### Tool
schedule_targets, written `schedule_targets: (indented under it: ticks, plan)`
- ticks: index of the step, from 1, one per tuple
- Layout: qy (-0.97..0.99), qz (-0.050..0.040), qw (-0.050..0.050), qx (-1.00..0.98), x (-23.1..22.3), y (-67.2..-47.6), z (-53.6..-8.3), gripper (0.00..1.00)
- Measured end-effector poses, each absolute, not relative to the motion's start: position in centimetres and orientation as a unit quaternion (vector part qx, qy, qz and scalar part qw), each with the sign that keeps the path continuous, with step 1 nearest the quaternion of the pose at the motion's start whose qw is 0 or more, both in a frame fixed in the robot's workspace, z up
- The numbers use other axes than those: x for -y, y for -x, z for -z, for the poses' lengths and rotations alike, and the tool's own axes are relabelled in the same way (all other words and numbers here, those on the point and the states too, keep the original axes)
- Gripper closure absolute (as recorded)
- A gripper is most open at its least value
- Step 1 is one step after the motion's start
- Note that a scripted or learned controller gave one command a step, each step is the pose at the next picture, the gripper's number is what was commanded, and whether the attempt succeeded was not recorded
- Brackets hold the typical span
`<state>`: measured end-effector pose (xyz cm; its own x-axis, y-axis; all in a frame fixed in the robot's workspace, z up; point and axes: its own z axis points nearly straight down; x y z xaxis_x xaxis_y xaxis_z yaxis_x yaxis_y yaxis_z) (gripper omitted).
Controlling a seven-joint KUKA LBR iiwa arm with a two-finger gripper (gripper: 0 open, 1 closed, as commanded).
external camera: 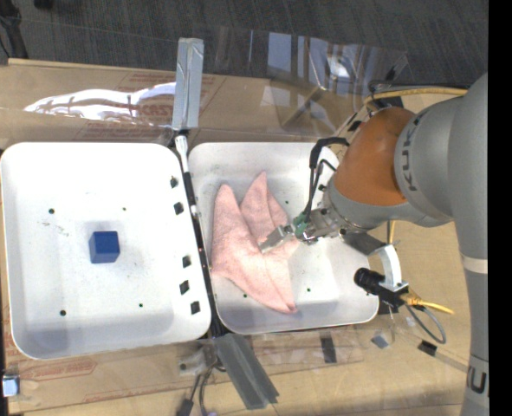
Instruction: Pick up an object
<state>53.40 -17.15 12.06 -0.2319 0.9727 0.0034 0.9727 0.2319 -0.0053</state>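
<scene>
A crumpled pink cloth (249, 243) lies in the right bin (342, 300), spread from its middle towards the front. My gripper (275, 237) reaches in from the right and sits low over the cloth's right edge, touching or nearly touching it. The grey arm with its orange band (372, 167) hangs over the right half of that bin. A small blue cube (105, 246) rests on the floor of the left bin (30, 180), far from the gripper.
A row of black clips (186, 232) runs along the divide between the two bins. Cables and a black connector (372, 280) hang by the right bin's front right corner. Cardboard and clear plastic sheeting (325, 68) lie behind the bins.
</scene>
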Motion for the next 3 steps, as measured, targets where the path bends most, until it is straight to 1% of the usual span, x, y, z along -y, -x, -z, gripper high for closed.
schedule_targets:
  ticks: [1,2,3]
  plan:
    - [0.566,-0.0007,0.002,0.824,21.1,-54.8,-19.2,0.00]
    - [0.587,-0.0005,0.001,0.810,18.1,-65.8,-9.1,0.00]
    - [0.552,-0.0007,0.002,0.834,19.1,-58.7,-9.0,0.00]
